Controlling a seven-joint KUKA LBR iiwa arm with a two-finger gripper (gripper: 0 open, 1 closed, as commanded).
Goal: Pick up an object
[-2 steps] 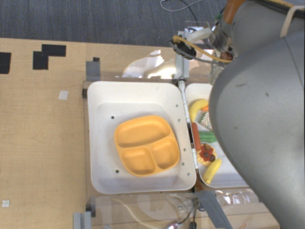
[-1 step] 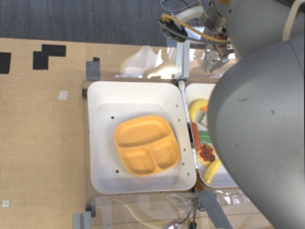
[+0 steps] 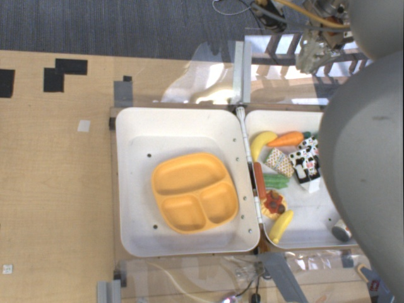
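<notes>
The right bin (image 3: 303,232) holds several small toys. A yellow banana (image 3: 260,144) and an orange carrot (image 3: 287,138) lie at its back left. Beside them are a dotted pale block (image 3: 278,161) and a black-and-white patterned piece (image 3: 307,160). Further forward lie a green piece (image 3: 276,182), a red-and-orange piece (image 3: 273,202) and a second yellow fruit (image 3: 281,226). The big grey arm (image 3: 366,169) covers the bin's right part. My gripper (image 3: 314,50) hangs high behind the bin's back edge, well away from the toys, with nothing seen in it.
The left bin (image 3: 139,137) carries an orange divided plate (image 3: 193,192). A reddish-brown stick (image 3: 258,179) lies along the wall between the bins. A small grey object (image 3: 341,233) sits at the right bin's front, beside the arm. Cables (image 3: 278,8) run behind the bins.
</notes>
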